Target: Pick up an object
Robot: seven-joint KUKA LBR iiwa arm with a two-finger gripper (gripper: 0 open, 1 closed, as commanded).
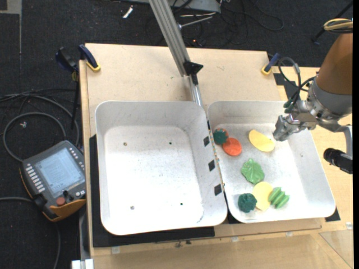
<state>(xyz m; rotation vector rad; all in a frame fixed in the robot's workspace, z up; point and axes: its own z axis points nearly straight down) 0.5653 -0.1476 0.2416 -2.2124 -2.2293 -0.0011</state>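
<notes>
The right bin holds several small toys: a yellow oval piece, an orange-red piece with a dark green piece beside it, a light green leafy piece, a pale yellow round piece, a dark green lump and a bright green ridged piece. My gripper hangs low over the right bin, just right of the yellow oval piece. Nothing shows between its fingers.
The left bin sits beside the right one with a raised divider wall between them. A slanted metal pole rises from the back of the bench. Clamps sit at the bench's rear corners. A teach pendant lies on the floor left.
</notes>
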